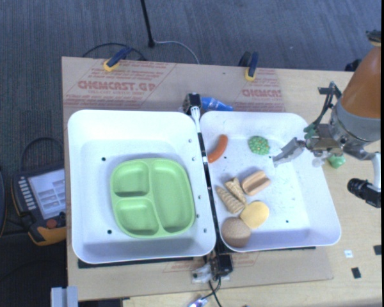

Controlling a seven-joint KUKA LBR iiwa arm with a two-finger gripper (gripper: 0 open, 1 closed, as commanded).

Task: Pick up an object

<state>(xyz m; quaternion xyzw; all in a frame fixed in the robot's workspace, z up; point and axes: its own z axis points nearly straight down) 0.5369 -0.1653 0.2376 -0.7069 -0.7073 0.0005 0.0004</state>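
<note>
The right bin [313,229] holds several toy foods. A reddish-orange sausage [217,147] lies by the bin's left wall and a green knobbly ball [259,145] sits near the back. A tan bread roll [256,183], a ridged pastry [231,196], a yellow lump [255,214] and a brown round bun [235,231] cluster toward the front left. My gripper [288,151] hangs over the bin's right rear part, just right of the green ball, with nothing seen in it.
The left bin [89,139] contains a green divided plate [153,196]. Clamps [250,66] grip the board's back edge. A blue and black item [205,103] lies behind the bins. A small green object [336,161] sits by the wrist on the bench.
</note>
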